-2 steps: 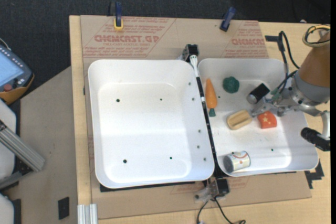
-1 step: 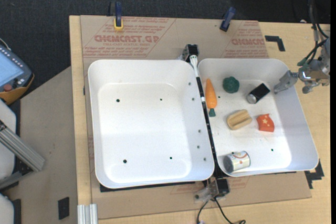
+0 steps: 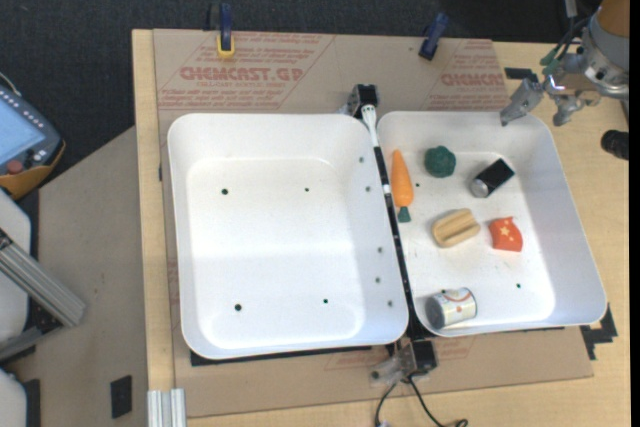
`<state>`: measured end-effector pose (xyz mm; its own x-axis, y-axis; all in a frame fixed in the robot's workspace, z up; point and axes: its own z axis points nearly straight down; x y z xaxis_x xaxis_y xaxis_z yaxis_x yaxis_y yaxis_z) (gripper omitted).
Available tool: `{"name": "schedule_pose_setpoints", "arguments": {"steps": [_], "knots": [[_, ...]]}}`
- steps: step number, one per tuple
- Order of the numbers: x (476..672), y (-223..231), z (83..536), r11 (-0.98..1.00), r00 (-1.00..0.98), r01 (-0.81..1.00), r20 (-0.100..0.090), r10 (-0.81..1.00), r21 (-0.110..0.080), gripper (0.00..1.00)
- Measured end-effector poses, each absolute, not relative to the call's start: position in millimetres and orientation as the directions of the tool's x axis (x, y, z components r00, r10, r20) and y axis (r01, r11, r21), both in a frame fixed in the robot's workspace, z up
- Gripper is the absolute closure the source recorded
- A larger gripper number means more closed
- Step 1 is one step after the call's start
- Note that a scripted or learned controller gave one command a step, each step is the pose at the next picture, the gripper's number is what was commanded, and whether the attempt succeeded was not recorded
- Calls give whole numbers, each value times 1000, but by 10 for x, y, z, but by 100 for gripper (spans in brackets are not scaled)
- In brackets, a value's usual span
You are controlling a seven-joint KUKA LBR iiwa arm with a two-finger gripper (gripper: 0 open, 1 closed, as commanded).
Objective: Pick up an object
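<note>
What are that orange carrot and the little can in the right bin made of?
The carrot looks like smooth toy plastic: even orange, green tip. The can, lying on its side, seems shiny metal with a pale label, though plastic is possible.

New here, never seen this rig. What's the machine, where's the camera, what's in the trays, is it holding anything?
It is one robot arm with a two-finger pincer, reaching in from the right. The single camera is fixed above the bench and looks down at a slant on two shallow white bins set side by side.

The right bin holds six things: an orange carrot by the divider, a dark green ball, a small black cylinder, a tan bread-like roll, a red-orange piece and a white can near the front. The left bin has only small dark dots on its floor.

The pincer hangs open over the right bin's far rim, with nothing between its fingers.
</note>
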<state>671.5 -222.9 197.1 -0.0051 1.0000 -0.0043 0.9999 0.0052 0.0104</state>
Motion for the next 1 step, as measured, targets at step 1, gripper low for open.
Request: {"name": "schedule_pose_setpoints", "arguments": {"steps": [1], "knots": [[6129, -1978, 1338, -1, 1, 1000, 3, 1000, -7, 0]]}}
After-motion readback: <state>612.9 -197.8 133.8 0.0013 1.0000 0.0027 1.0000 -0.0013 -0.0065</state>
